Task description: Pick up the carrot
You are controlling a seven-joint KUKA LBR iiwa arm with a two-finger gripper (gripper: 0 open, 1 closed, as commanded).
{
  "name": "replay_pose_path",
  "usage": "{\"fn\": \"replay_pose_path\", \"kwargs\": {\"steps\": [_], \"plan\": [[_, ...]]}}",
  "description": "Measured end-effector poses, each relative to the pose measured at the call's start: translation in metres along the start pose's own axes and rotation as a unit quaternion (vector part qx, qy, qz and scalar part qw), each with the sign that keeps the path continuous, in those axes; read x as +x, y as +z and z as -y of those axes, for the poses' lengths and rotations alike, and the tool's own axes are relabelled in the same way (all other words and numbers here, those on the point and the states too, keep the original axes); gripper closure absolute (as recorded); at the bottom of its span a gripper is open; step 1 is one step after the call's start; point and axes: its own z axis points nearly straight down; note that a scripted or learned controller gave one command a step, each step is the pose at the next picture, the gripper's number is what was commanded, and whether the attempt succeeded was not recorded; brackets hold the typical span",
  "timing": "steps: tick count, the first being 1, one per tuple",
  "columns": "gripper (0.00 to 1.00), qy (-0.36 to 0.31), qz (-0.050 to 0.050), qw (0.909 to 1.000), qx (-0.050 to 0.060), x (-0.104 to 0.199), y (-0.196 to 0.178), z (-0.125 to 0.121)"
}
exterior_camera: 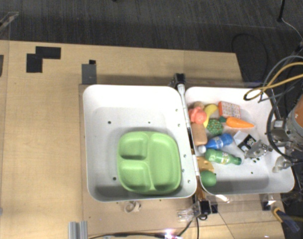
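The carrot [239, 123] is orange with a green top and lies on its side in the upper part of the right bin [270, 183], tip pointing right. It rests among other toy foods, just below a pink box [229, 108]. My gripper [254, 147] hangs low in the right bin, a short way below and to the right of the carrot, and is not touching it. The grey arm [293, 128] comes in from the right edge with cables looping above it. Nothing shows in the gripper.
The left bin [101, 108] bears a green divided plate [150, 161]. Beside the carrot lie a pink peach [197, 115], a yellow fruit [211, 108], a dark green vegetable [214, 126], a blue bottle [219, 142], a green bottle [222, 158] and a green ball [208, 178].
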Motion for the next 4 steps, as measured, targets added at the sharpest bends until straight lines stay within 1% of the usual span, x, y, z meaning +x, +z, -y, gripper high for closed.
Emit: {"fn": "replay_pose_path", "kwargs": {"steps": [1, 2, 3, 4], "plan": [[0.00, -0.204, 0.001, 0.9790, -0.001, 0.003, 0.018, -0.007], [0.00, -0.473, 0.002, 0.8810, -0.002, -0.002, 0.032, -0.011], [0.00, -0.589, 0.003, 0.8080, -0.003, -0.015, 0.056, -0.019], [0.00, -0.673, 0.000, 0.7401, 0.000, -0.094, 0.069, -0.048]]}}
